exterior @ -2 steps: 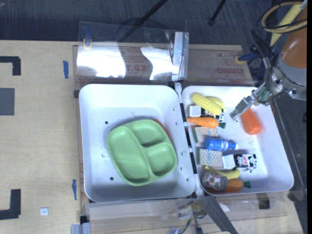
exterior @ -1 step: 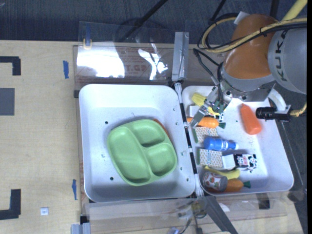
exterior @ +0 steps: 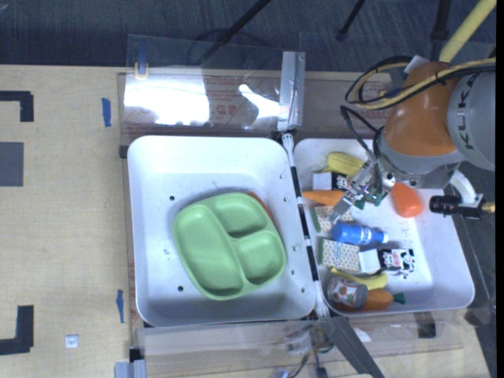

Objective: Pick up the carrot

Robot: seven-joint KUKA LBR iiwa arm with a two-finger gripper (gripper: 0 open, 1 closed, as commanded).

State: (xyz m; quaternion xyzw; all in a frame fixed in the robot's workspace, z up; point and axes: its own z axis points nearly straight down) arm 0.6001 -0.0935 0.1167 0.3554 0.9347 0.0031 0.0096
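Tool (exterior: 364, 194): low over the upper middle of the right bin (exterior: 453, 270); whether it is open or closed cannot be told; nothing seen gripped.
Carrot (exterior: 324, 198): just beside the tool on the left, lying close to the wall that divides the bins; orange body, end pointing toward the tool.
Near neighbours: corn cob (exterior: 344, 163) just above; blue bottle (exterior: 358, 234) just below; orange round piece (exterior: 407, 201) to the right of the tool.
Step in hand (judged): settling over the carrot; best straddled across its narrow width, clear of the bottle.
Edges: dividing wall crowds the carrot's left side.
Open room: bare floor at the bin's right; left bin (exterior: 153, 172) carries a green tray (exterior: 228, 244).
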